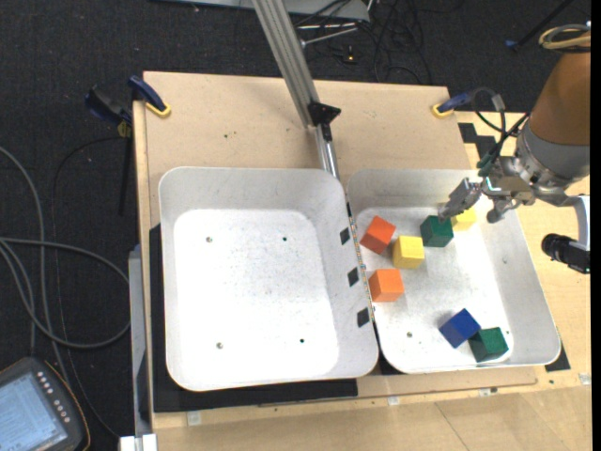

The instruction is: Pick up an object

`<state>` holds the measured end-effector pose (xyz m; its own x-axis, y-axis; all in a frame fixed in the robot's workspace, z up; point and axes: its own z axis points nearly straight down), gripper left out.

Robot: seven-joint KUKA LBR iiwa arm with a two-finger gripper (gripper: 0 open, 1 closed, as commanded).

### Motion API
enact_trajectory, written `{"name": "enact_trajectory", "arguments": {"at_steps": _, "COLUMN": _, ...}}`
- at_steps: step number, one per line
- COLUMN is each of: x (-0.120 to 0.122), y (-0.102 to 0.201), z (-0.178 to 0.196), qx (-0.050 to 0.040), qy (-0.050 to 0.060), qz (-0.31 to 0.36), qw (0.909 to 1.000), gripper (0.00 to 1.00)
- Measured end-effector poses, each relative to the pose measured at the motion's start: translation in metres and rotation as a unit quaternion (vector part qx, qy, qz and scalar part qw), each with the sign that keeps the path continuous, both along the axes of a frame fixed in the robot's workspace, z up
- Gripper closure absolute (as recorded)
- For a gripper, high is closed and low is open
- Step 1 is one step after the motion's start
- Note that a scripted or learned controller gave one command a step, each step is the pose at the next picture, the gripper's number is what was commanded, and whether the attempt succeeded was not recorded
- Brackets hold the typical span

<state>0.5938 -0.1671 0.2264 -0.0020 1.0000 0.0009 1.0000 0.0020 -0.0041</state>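
The right bin (522,272) holds several small blocks. A dark green block (437,230) lies near its far side, touching a yellow block (464,219) partly hidden under the gripper. My gripper (478,201) hangs over the bin's far right part, just above these two, open, with nothing between its fingers. Toward the bin's left side lie an orange block (378,234), another yellow block (408,251) and a second orange block (386,284). A blue block (459,327) and a green block (489,343) sit together near the front edge.
The left bin (171,252) stands beside the right one, their rims meeting along the middle. A slanted metal pole (289,54) comes down to the bench behind the bins. Clamps (147,94) sit at the bench's far corners.
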Motion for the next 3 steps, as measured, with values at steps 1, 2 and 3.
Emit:
{"name": "enact_trajectory", "arguments": {"at_steps": 1, "x": 0.001, "y": 0.000, "z": 0.002, "qx": -0.0005, "qy": -0.002, "qz": 0.000, "qw": 1.0000, "gripper": 0.00}}
{"name": "enact_trajectory", "arguments": {"at_steps": 2, "x": 0.000, "y": 0.010, "z": -0.055, "qx": 0.0000, "qy": 0.001, "qz": 0.001, "qw": 1.0000, "gripper": 0.00}}
{"name": "enact_trajectory", "arguments": {"at_steps": 3, "x": 0.002, "y": 0.016, "z": -0.099, "qx": -0.0004, "qy": -0.002, "qz": 0.000, "qw": 1.0000, "gripper": 0.00}}
